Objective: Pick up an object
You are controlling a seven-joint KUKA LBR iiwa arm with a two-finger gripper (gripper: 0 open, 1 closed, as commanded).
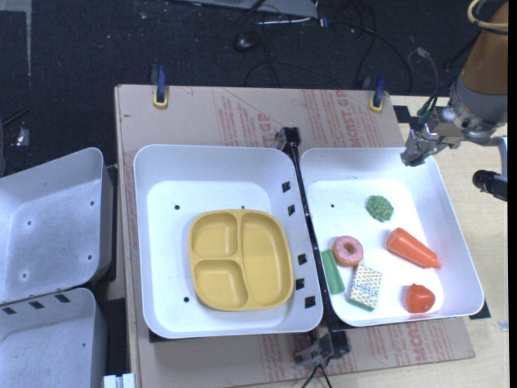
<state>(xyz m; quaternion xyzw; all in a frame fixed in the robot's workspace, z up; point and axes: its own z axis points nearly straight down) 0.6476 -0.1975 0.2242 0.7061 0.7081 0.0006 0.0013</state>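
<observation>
The right bin [452, 225] holds several small items: a green broccoli piece [379, 208], an orange carrot [412, 248], a pink frosted doughnut [348, 250], a green stick [332, 271], a patterned block [365, 287] and a red pepper [418, 298]. My gripper [414, 153] hangs over the bin's far right corner, above and to the right of the broccoli. It sits apart from every item and has nothing in it.
The left bin [153, 217] carries a yellow divided plate [241, 259]. Black clips run along the seam between the bins [300, 217]. Two yellow clamps [161, 95] hold the board at the back. White trays [48, 217] lie at the far left.
</observation>
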